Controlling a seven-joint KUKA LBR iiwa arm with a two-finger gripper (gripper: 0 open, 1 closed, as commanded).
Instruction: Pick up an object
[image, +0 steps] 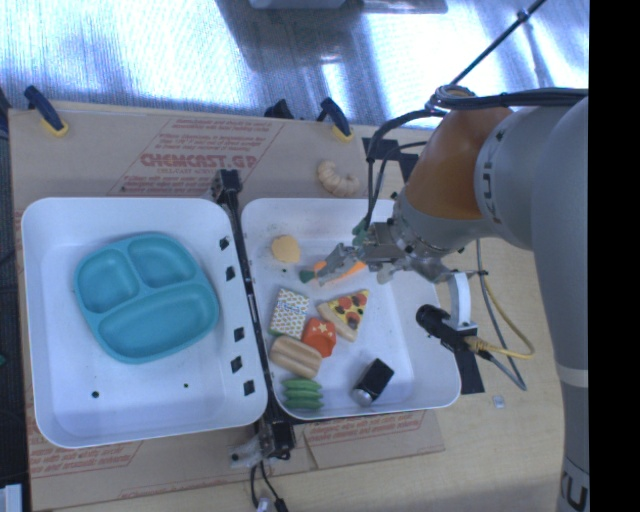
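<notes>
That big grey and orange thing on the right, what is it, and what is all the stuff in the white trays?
It is a robot arm, seen by a single camera fixed above the bench and looking down at a slant. At its end sits a gripper, the part that grasps things; it is low over the right bin, close to a toy carrot. Whether it has hold of the carrot I cannot tell from here.

The right bin holds toy food: a pizza slice, a patterned cracker, a tomato, a hot dog bun, a green pea pod, a small round biscuit, and a black block.

The left bin holds a blue divided plate. A toy croissant lies on the cardboard behind the bins.
</notes>
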